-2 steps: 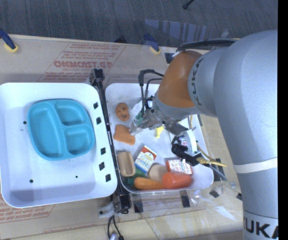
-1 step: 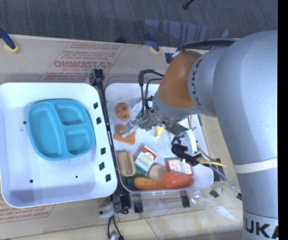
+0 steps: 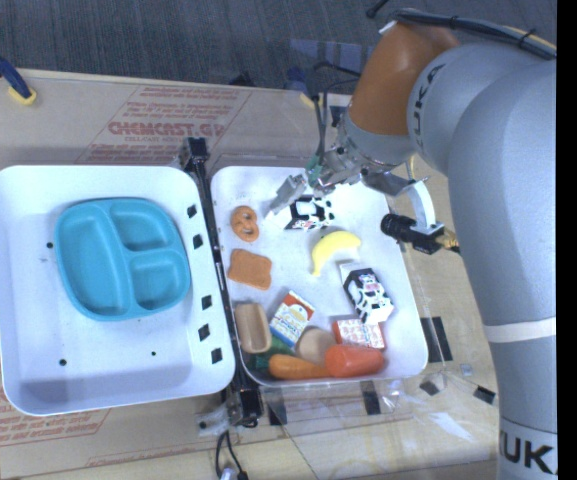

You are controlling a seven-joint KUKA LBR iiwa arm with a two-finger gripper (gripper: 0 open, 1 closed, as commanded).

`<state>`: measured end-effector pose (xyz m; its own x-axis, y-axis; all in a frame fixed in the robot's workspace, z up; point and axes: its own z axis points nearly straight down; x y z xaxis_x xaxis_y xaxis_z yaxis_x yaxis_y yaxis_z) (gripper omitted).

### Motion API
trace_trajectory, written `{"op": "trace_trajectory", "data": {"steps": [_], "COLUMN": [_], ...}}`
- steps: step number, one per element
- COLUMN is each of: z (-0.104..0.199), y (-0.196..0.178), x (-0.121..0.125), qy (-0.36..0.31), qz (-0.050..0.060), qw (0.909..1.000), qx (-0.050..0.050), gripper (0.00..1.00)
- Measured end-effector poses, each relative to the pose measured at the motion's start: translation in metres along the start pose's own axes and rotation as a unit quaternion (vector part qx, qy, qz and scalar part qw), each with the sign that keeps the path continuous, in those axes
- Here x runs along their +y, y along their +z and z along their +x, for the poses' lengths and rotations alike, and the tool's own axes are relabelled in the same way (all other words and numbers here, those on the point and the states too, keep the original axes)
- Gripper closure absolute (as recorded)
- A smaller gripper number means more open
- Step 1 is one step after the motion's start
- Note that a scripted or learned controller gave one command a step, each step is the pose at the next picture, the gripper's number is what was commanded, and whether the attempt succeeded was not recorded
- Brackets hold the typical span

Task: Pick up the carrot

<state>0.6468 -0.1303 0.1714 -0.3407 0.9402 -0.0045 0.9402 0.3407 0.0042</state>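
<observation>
**Carrot lies at the near edge of the right bin; gripper hovers at the far end**

The left bin (image 3: pixel 28 368) holds a single blue divided plate (image 3: pixel 123 256), with three compartments, lying toward the bin's far-left part.

The right bin (image 3: pixel 263 183) is crowded. The carrot (image 3: pixel 296 367) lies on its side along the near wall, at the bottom of the pile, pointing left to right. Touching its right end is a red-orange item (image 3: pixel 356 360), also against the near wall. Just above the carrot sit a pale round piece (image 3: pixel 315 344) and a small juice carton (image 3: pixel 292 319) with a green and orange label, tilted. To the carrot's left stands a tan bread-like roll (image 3: pixel 251 327). Farther up are an orange toast slice (image 3: pixel 250 268) and a small orange pretzel-shaped piece (image 3: pixel 245 222). A yellow banana (image 3: pixel 332 247) lies near the middle, with a black-and-white cow-patterned carton (image 3: pixel 368 295) and a red box (image 3: pixel 359 333) on its near-right side. A second cow-patterned carton (image 3: pixel 311 212) lies near the far wall.

The gripper (image 3: pixel 290 194) hangs over the far part of the right bin, just beside that second carton and well apart from the carrot. Its metal fingers (image 3: pixel 284 197) point left, spread apart with nothing between them.

The bins rest on a brown cardboard sheet (image 3: pixel 168 118) printed in red. A blue-and-yellow clamp (image 3: pixel 13 80) grips its far-left corner. Dark grey carpet (image 3: pixel 168 18) lies beyond.
</observation>
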Motion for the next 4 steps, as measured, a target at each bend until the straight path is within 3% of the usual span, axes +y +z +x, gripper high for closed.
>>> {"op": "trace_trajectory", "data": {"steps": [1,2,3,4], "z": [0.019,0.058,0.056,0.007], "y": [-0.160,-0.029,0.079,-0.011], "x": [-0.005,-0.040,-0.066,-0.019], "qy": [-0.022,-0.004,0.073,0.142], "qz": [-0.006,0.007,0.003,0.000], "qw": [0.9997,1.0000,0.9974,0.9899], "qx": [-0.003,0.004,0.002,0.000], "gripper": [0.00,0.00,0.00,0.00]}}
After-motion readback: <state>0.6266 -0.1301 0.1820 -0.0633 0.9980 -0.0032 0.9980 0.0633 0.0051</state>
